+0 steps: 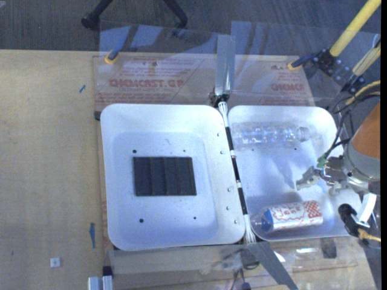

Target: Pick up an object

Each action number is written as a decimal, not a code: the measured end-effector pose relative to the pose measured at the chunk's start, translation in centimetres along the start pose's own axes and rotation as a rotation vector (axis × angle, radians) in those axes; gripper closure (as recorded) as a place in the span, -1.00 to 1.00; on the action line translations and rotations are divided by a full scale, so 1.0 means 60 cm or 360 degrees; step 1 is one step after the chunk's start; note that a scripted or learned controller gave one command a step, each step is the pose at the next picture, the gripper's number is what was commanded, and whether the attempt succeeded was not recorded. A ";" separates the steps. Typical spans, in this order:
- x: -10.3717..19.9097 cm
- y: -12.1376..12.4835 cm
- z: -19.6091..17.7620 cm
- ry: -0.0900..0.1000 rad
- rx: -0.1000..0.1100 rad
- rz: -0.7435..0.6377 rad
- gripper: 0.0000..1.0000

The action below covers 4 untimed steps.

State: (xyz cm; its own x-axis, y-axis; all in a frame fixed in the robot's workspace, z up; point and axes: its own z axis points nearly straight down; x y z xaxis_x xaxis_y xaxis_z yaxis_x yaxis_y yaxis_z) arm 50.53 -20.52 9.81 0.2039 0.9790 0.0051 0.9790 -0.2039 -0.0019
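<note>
You've got two white bins side by side on the counter (42,162). The left bin (115,162) holds one dark ribbed rectangular pad (164,176), lying flat about mid-floor. The right bin (266,180) holds two things: a clear plastic bottle (272,135) on its side along the far wall, very see-through and easy to miss, and a red-and-white patterned tube-like container (290,215) on its side along the near wall, its pale cap end pointing toward the left bin.

Your gripper (311,179) sits over the right bin, near its right wall, between the bottle and the patterned container and touching neither. The fingers (304,182) point toward the left bin. Nothing sits between them; how wide they're spread you can't tell, the tips are small and blurred. The arm's orange band (369,139) shows at the right edge above the wrist, with cables (344,110) looping over the bin's right rim.

Around the right bin: clear acrylic panels (157,77) stand behind both bins with red lettering under them, a yellow-handled clamp (357,23) behind the far right corner, and a black tripod base (139,2) on the floor beyond. Bits of blue tape (92,234) lie on the counter past the left bin.
</note>
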 end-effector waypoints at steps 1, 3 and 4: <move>0.011 -0.047 -0.050 -0.0007 0.0001 -0.0365 -1.00; 0.075 0.013 -0.013 -0.0010 -0.0005 -0.0250 -1.00; -0.025 -0.038 -0.020 0.0004 0.0004 -0.0181 -1.00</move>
State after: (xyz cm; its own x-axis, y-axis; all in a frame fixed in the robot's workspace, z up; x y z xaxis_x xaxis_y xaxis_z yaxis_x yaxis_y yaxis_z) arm 48.02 -21.55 10.98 0.0915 0.9958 0.0076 0.9958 -0.0915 -0.0035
